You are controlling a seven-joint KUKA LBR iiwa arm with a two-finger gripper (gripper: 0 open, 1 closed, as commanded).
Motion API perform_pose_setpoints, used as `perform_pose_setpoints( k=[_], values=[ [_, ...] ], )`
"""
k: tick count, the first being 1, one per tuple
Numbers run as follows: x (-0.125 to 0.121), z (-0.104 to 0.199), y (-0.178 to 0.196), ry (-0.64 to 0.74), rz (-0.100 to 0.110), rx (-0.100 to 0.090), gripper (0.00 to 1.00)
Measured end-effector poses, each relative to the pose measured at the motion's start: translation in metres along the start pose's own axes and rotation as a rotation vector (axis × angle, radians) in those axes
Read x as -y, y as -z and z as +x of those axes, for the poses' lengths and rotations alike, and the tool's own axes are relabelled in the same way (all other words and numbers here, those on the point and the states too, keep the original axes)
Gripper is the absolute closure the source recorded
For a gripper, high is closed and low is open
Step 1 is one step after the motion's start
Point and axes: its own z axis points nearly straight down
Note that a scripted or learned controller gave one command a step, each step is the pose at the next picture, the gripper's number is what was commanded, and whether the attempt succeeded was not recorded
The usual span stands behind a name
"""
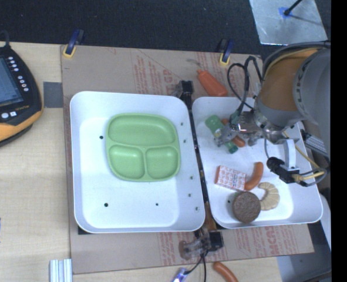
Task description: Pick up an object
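Lying in the right bin (pixel 302 213), the pickable items are spread over its white floor: a green piece (pixel 214 123) near the upper left corner, a small red and white packet (pixel 231 178) at the middle, an orange sausage-shaped item (pixel 254 175) just beside it, a dark round disc (pixel 245 207) toward the near rim, and a pale curved pastry-like piece (pixel 270 195) touching the disc's right side. Hanging low over the upper part of that bin, near the green piece, the gripper (pixel 231 138) is a tangle of metal and cable from this angle, and whether its jaws are spread or closed cannot be told, nor whether anything sits between them. Behind it the grey arm (pixel 314 87) with its orange band (pixel 282 78) comes in from the right. In the left bin (pixel 82 157) rests 1 green divided tray (pixel 142 146) with 3 compartments. Both bins stand on a brown cardboard sheet (pixel 132 69) clipped to a light wooden bench (pixel 20 204), with blue clips (pixel 73 41) at its far edge. An orange carrot-like item (pixel 211 83) lies on the cardboard beyond the right bin. At the far left, a control pendant (pixel 9 96) with a screen rests on the bench, and dark flooring (pixel 132 10) lies beyond.
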Motion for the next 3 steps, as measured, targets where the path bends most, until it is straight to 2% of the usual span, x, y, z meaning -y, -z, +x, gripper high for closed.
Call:
perform_pose_setpoints(
  k=[1,2,3],
  values=[
    [-0.039,0.014,-0.010,-0.008,0.021,-0.004,0.00],
    [-0.043,-0.012,-0.011,-0.009,0.026,-0.007,0.00],
    [-0.049,-0.055,0.094,-0.003,-0.004,0.000,0.00]
  ],
)
